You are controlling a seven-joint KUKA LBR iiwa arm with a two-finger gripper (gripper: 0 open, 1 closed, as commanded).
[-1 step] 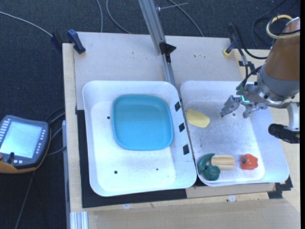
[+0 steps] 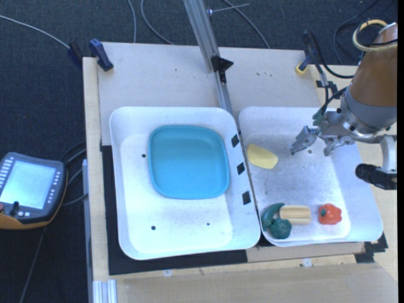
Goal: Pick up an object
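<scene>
The right bin [image 2: 353,169] holds a yellow wedge-shaped piece [image 2: 262,156] near its left wall. Along its front edge lie a green pepper [image 2: 276,221], a tan block [image 2: 295,214] and a red pepper [image 2: 329,214]. My gripper [image 2: 314,148] hangs over the upper middle of this bin, to the right of the yellow piece and apart from it. Its fingers are spread open with nothing between them.
The left bin [image 2: 126,169] carries a blue square plate [image 2: 189,161]. A metal pole [image 2: 205,30] slants down to the divide between the bins. A handheld pendant [image 2: 28,188] lies off the bench at the left. Cables trail on the dark floor behind.
</scene>
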